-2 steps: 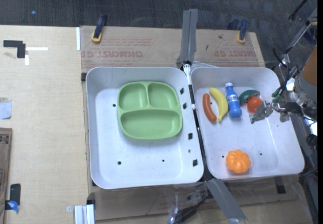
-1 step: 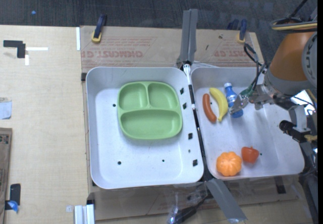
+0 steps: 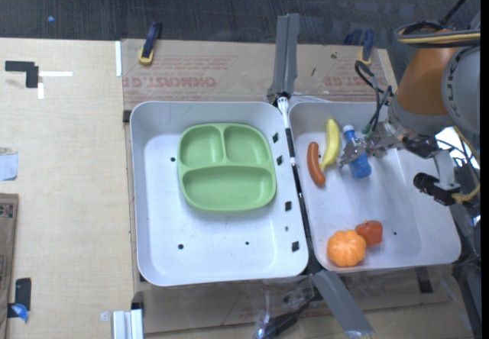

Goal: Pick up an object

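Note:
My gripper (image 3: pixel 357 150) reaches in from the right and hangs low in the right bin (image 3: pixel 428 250), directly over a blue bottle (image 3: pixel 359 168) with a white cap. The gripper covers the bottle's middle. Just left of the bottle lies a yellow banana (image 3: pixel 331 143), with a red sausage (image 3: pixel 314 164) beside it. Near the bin's front sit an orange (image 3: pixel 346 248) and a small red fruit (image 3: pixel 370 232), touching each other.
The left bin (image 3: pixel 153 253) holds a green three-compartment plate (image 3: pixel 227 167). A grey divider bar (image 3: pixel 286 62) rises between the bins at the back. Cables and the arm's black parts (image 3: pixel 439 188) hang over the right bin's right rim.

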Motion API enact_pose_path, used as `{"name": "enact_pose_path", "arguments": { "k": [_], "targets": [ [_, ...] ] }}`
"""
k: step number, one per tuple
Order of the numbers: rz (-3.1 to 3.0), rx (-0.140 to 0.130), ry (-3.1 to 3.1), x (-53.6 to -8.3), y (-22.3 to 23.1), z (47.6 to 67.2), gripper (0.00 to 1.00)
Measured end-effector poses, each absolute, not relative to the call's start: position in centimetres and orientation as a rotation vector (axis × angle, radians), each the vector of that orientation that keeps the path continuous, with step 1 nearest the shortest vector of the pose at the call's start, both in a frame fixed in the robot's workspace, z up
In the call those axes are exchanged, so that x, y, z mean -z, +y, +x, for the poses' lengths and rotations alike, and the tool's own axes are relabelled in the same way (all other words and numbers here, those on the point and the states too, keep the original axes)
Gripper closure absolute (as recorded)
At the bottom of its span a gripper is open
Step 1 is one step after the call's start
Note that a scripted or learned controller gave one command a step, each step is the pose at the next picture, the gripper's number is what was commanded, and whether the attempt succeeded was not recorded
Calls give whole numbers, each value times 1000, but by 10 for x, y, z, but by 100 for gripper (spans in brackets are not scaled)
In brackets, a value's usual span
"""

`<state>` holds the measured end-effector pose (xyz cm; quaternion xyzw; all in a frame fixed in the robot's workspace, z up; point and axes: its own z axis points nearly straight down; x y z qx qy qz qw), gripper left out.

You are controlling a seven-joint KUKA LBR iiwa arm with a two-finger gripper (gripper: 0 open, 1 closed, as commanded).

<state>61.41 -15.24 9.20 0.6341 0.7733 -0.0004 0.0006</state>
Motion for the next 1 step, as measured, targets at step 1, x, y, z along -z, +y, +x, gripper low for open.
{"name": "enact_pose_path", "arguments": {
  "k": [1],
  "targets": [
    [1994,1,2424,-102,-154,614,100]
  ]
}}
